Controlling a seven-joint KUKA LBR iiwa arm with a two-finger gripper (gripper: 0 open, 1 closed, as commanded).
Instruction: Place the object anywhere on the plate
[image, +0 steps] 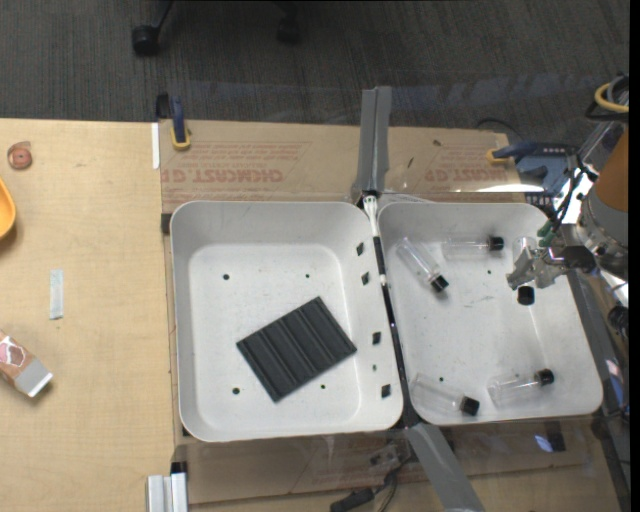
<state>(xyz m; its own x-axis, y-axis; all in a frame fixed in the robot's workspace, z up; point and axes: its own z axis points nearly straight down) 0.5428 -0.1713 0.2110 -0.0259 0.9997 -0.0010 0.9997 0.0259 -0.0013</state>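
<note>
tool (527, 272) low (right side), arm angled in

Red print, seen upside down, is found on the cardboard sheet (300, 165) behind the bins; "CHEMCAST" can be made out, the rest is blurred.

The wooden bench (90, 240) bears two white bins (185, 300), brown cardboard (270, 165) and a small wrapped packet (22, 365).

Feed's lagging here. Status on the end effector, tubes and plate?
End effector over right bin, by one tube. Four tubes loose there. Dark ribbed plate in left bin, path unobstructed.
</note>
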